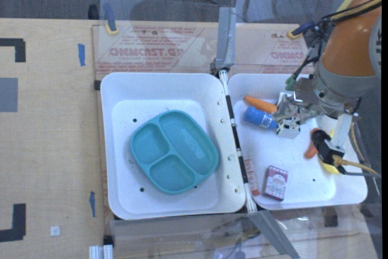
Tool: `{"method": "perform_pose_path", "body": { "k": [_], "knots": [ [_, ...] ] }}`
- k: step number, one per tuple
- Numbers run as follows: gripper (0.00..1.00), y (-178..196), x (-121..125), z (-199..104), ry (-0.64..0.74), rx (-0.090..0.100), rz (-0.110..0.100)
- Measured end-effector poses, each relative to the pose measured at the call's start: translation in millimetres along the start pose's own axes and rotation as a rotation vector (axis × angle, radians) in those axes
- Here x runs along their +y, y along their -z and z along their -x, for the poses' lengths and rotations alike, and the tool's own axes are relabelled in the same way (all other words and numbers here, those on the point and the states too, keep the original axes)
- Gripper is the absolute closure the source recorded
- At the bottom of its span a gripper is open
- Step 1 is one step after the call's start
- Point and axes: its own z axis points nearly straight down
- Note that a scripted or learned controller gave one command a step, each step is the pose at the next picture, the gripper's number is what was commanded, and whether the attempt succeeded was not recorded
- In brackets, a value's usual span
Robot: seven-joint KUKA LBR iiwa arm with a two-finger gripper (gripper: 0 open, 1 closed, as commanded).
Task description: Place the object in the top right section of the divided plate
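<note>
A teal divided plate (pixel 174 151) with three sections lies tilted in the left bin (pixel 115 100). In the right bin (pixel 303 191), a blue cylinder (pixel 259 117) lies beside an orange carrot-shaped piece (pixel 260 104). My gripper (pixel 290 118) hangs low over the right bin, just right of the blue cylinder and close to it. From this angle I cannot make out whether anything is held.
A small red box (pixel 276 182) lies near the right bin's front. An orange piece (pixel 310 151) peeks out at the right, partly hidden by the wrist. A raised divider (pixel 233 130) separates the two bins. The arm covers the right bin's far right corner.
</note>
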Motion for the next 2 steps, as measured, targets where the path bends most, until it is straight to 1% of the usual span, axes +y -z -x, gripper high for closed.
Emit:
{"method": "perform_pose_path", "body": {
  "k": [1, 2],
  "knots": [
    [1.0, -8.9, -46.8, -52.5, 0.064, 0.002, -0.002],
    [1.0, 2.8, -58.5, -158.7, 0.344, 0.001, 0.004]
  ]
}}
